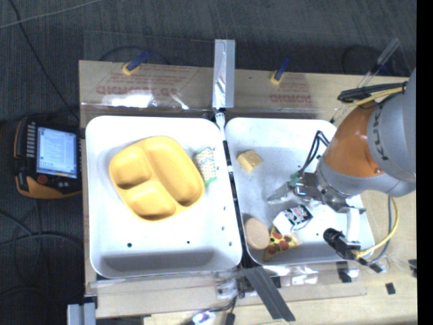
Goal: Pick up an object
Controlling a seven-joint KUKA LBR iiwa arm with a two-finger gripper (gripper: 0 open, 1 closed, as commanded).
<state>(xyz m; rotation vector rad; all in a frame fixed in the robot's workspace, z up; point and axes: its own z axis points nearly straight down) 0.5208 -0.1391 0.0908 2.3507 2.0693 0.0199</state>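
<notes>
Over the right bin (352, 131), at its 4 o'clock, the arm's jaws (295, 196) hang just above a small black-and-white item (295, 216); can't tell if jaws are open or closed. Approach step, I'd judge. Next: drop straight down, close on it w/o nudging the pizza slice toy (279, 242) at its 7 o'clock.

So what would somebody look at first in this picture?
Probably the big yellow tray with three sections, sitting in the left bin. Then the grey and orange robot arm reaching into the right bin, its claw just above a small black and white packet.
</notes>
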